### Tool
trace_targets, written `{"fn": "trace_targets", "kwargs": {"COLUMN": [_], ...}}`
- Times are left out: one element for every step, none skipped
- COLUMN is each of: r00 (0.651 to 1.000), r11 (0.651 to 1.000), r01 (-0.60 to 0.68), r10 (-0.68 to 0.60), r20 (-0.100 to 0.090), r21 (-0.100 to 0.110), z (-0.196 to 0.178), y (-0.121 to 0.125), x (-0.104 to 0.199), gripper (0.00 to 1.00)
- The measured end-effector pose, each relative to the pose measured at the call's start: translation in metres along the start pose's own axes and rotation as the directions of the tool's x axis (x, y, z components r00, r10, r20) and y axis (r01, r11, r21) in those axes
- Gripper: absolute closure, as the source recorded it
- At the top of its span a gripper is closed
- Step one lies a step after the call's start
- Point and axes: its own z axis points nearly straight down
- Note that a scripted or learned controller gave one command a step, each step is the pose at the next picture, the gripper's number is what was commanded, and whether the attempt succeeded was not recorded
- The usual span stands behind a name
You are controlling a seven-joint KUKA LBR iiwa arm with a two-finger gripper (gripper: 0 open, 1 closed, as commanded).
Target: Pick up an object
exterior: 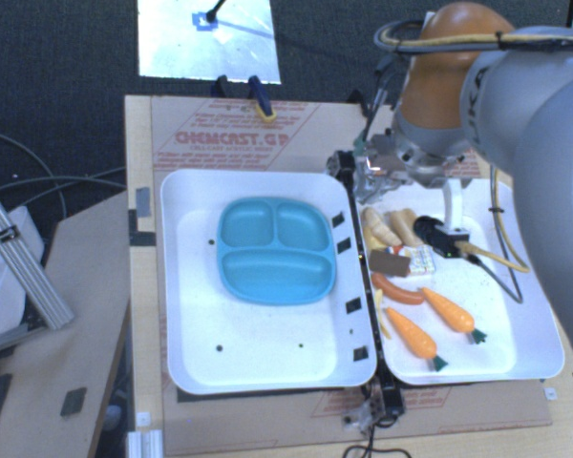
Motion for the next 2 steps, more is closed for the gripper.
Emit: {"fn": "trace_targets", "kwargs": {"r00": [1.000, 1.000], "r11": [1.000, 1.000], "r01": [-0.004, -0.003], "r10": [0.004, 0.003], "r20": [0.002, 0.003], "r21": [0.001, 0.001], "z": [-0.0166, -0.0162], "y": [-0.0064, 0.0008], "x": [-0.0007, -0.0012], "gripper": [1.00, 1.00]}}
